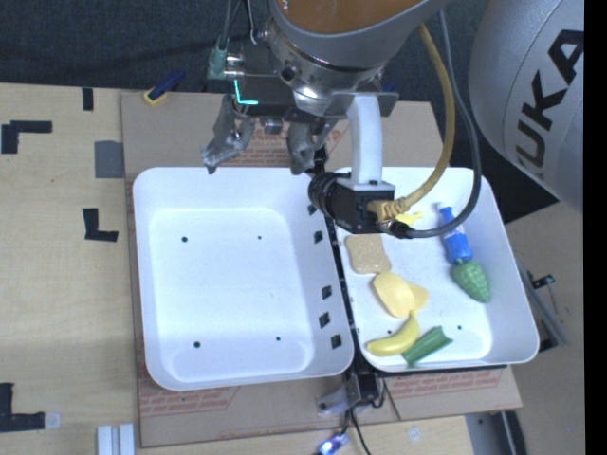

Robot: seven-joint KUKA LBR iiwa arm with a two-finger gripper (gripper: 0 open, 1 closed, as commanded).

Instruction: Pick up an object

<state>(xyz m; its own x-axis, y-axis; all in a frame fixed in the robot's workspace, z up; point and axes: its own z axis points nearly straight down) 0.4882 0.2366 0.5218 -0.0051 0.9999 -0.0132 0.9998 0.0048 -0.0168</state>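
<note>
Brown cardboard covers the surface (57, 254) under two shallow white bins set side by side. Nothing lies on the white floor of the left bin (228, 282). The right bin (503, 254) holds a tan slice of toy bread (366, 252), a pale yellow lump (398, 295) just near of it, a yellow banana (394, 338) touching a green pod (427, 344) at the near wall, and toward the right a blue piece (456, 240) with a green knobbly piece (472, 281) beside it. From above, the grey arm with its orange band hangs over the far edge of the bins. Its gripper (258, 154) hovers over the far rim of the left bin, its two fingers spread apart with nothing between them, well apart from the toys.
</note>
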